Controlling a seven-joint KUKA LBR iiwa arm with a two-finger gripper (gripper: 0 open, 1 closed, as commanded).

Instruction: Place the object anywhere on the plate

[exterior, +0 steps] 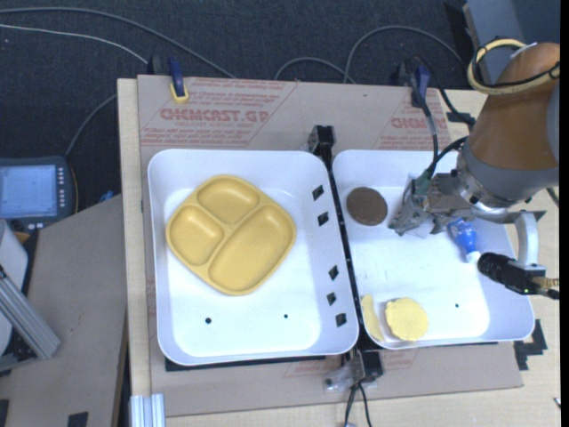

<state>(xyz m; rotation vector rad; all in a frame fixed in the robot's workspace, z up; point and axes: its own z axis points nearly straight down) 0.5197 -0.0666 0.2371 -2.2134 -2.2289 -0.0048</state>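
Worktop (222, 105) is seen carrying two bins. Plate (231, 234) lies mid left bin (169, 310). In the right bin (462, 323), a brown disc (366, 205) lies near the far-left corner, just left of the jaws (411, 216); whether these are open cannot be told. Yellow pieces (404, 318) lie at the near edge.
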